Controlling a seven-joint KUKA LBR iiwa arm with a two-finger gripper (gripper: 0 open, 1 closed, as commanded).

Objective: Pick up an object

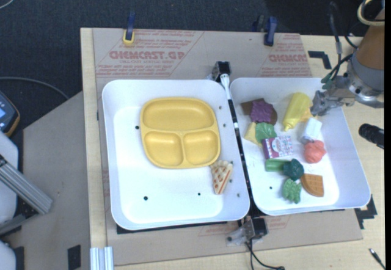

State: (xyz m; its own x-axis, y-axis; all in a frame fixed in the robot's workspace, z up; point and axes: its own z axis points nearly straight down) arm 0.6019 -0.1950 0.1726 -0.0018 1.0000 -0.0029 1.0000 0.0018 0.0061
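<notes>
Both white bins (122, 159) look like smooth, faintly glossy plastic. The yellow divided tray (181, 131) is matt plastic. The tabletop (98, 55) seems raw brown board, printed red. At three o'clock, the toy foods (293, 171) look perhaps plastic.

Red print "CHEMCAST GP" on brown protective sheet (160, 52) covering worktop, up-left of hand (322, 104); same print repeats w/ smaller lines under it, too small to read. Pink packet (278, 146) below-left of hand has print, illegible.
</notes>
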